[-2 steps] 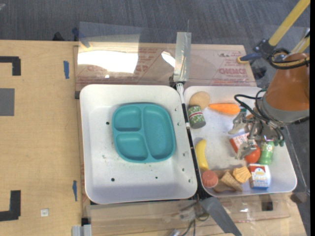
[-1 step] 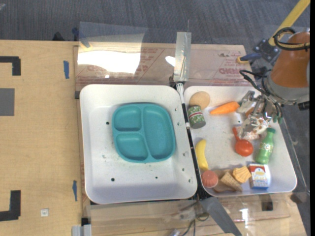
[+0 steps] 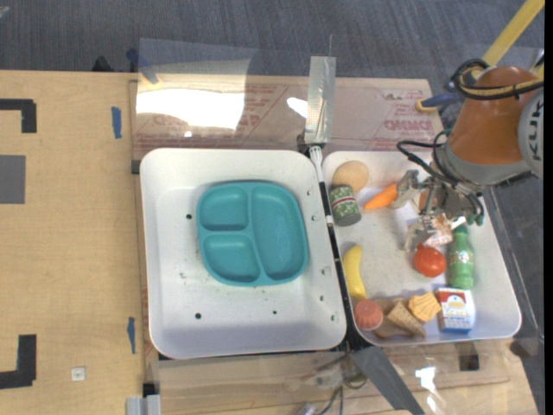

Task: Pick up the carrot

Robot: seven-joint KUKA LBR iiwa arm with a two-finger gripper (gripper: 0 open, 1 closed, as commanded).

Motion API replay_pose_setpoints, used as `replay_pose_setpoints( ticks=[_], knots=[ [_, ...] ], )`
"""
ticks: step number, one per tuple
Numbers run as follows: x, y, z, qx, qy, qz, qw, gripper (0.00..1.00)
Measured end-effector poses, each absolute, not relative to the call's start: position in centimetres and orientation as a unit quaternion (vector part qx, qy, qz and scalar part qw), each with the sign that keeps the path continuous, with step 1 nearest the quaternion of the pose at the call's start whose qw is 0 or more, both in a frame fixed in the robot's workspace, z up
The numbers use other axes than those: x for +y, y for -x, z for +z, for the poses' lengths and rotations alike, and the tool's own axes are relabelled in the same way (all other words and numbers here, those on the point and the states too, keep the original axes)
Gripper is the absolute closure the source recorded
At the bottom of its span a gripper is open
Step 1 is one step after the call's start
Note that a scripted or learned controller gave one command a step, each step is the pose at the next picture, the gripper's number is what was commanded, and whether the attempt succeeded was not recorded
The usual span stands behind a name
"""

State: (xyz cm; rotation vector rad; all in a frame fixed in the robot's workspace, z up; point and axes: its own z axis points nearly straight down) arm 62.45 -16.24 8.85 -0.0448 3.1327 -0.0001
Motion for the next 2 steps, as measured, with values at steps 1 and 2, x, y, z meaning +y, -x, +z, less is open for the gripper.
replay_pose_setpoints(
  ticks=[1, 2],
  knots=[
    [-15.0, -65.3, 8.8, 0.995, -0.094, -0.0024, -0.02, 0.0],
    [-13.2, -64.8, 8.9, 0.986, -0.169, -0.0084, -0.012, 0.0]
  ],
)
